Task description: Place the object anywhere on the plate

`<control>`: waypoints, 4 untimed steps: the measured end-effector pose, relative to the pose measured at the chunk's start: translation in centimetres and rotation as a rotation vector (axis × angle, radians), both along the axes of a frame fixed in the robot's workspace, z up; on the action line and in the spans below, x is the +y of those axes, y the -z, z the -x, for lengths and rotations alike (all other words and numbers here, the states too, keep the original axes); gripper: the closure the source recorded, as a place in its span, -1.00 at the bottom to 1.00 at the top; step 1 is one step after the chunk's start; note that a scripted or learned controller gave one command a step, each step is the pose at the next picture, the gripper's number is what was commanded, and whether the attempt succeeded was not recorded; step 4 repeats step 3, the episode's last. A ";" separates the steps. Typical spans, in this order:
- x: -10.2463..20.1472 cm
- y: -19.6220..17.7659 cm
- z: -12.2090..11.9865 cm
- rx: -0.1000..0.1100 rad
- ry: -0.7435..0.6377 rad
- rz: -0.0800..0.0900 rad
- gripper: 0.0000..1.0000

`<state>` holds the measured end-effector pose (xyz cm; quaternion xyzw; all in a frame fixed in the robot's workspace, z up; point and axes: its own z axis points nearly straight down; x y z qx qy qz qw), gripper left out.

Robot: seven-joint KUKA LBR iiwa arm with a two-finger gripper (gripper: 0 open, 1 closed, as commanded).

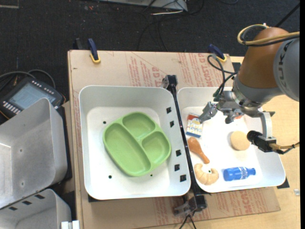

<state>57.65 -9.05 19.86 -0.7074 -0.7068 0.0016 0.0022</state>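
You have two shallow white bins side by side on the counter (124,206). The left bin (93,142) holds one item: a light green plate (137,143) with three compartments, lying flat near the bin's middle, all three compartments bare.

The right bin (269,175) holds five loose objects. A small carton (193,126) in white, red and blue lies near the bin's left wall. Just below it lies a toy chicken drumstick (198,149), orange-brown, tilted with its thick end toward the carton. Below that, near the front edge, sits a croissant (207,174). Beside the croissant, to its right, a blue bottle (238,173) lies on its side. A tan round bun (239,140) rests toward the bin's right side, well apart from the carton.

The gripper (221,112) hangs over the upper part of the right bin — between carton and bun. You cannot tell whether its fingers are apart or together. Every object lies in the right bin, none on the plate.
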 end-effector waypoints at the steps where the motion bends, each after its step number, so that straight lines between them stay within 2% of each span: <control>1: -0.2 4.5 -0.5 -0.002 0.001 0.001 -1.00; 2: -0.2 10.5 -0.3 -0.006 0.002 -0.001 -1.00; 3: -0.1 8.9 -0.7 -0.018 0.001 0.000 1.00; 4: -0.1 8.9 -0.7 -0.018 0.001 0.000 1.00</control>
